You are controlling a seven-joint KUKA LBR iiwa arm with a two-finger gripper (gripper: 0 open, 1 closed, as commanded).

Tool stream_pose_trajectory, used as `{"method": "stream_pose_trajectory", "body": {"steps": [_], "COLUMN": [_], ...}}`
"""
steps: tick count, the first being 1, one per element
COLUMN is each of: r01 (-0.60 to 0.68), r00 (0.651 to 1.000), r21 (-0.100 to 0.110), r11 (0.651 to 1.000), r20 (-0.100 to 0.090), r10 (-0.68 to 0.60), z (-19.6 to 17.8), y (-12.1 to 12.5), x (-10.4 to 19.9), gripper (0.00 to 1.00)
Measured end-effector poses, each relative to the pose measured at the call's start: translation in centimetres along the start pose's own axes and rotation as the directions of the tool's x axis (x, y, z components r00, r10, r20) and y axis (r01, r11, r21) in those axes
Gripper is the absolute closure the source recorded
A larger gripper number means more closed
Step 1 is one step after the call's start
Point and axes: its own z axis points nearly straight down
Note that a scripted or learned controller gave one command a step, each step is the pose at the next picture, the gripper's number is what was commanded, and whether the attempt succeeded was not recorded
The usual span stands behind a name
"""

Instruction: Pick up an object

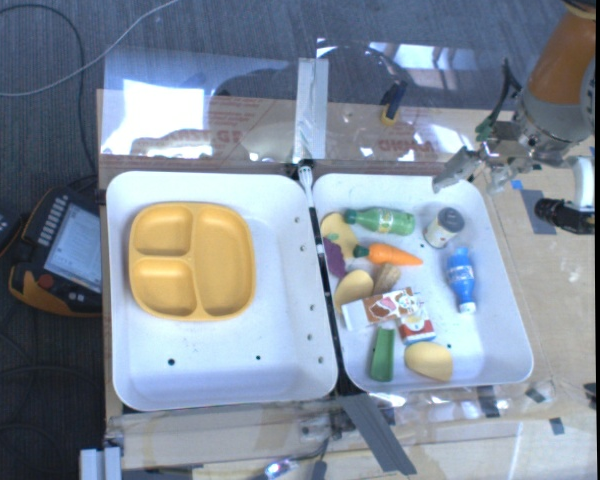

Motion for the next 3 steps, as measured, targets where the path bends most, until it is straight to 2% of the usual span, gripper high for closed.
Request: {"method": "stream_pose_trajectory", "body": {"steps": [1, 2, 3], "r01": [0.011, 0.178, 0.019], "r00": [1.000, 0.984, 1.000], "r21": [-0.027, -0.002, -0.017], "r11": [1.000, 0.984, 1.000], "r20": [0.013, 0.001, 0.005], "r10": [-0.011, -0.178, -0.019], "z": [8.0, 11.2, 13.1], "y": [0.2, -2.0, -5.5], "x": [3.0, 7.2, 9.1], "gripper": [0.00, 0.00, 0.00]}}
